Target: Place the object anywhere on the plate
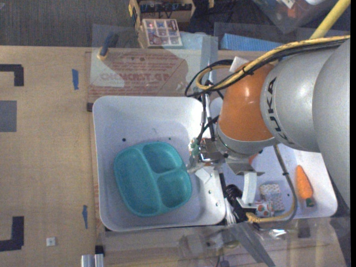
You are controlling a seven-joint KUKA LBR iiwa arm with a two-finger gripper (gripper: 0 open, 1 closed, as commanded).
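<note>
Arm leaning over the seam between the two bins
Teal plate [151, 178] lies in the left bin [111, 121]; carrot [303, 183] in the right; gripper's [201, 168] state I cannot tell

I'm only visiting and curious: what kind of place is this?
Probably a robotics lab or test bench: a big grey-and-orange arm reaches over two white bins, a teal plate lies in one, and cardboard boxes are nearby.

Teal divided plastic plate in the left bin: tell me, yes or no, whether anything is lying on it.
No. The teal divided plastic plate shows three bare compartments, and the orange carrot lies in the right white bin.
</note>
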